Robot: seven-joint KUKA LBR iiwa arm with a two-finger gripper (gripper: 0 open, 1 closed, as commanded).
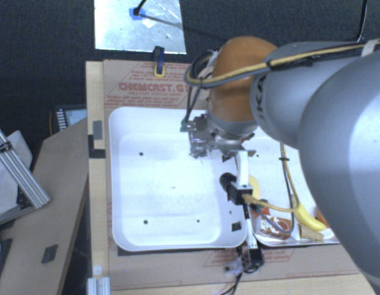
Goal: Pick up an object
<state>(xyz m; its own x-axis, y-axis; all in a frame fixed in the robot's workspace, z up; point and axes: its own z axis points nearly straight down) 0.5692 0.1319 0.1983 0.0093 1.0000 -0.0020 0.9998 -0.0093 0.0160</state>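
Mostly hidden under the arm [325, 121], the things to be picked lie in the right bin [273, 241], just beyond and below the gripper [202, 141] toward the lower right. A banana [308, 218] rests at the bin's near edge, its curve pointing back toward the gripper. Beside it, nearer the gripper, sits a flat packet [273, 226] with red and white print (its label is too small to read). A yellow rounded shape peeks out higher up, touching the divider; what it is cannot be told.

The gripper hangs over the far right part of the left bin [159, 189], close to the rim where the two bins meet. Nothing shows between its fingers, and whether they are spread or closed cannot be told, because the wrist and its orange band [239, 78] cover them from above.

The arm reaches in from the right, so its bulk shadows the very bin that holds the objects. The gripper probably sits to one side of them because the grasp has not yet been lined up; to reach the banana it would need to move right and toward the near edge. A brown board [147, 88] lies under both bins.
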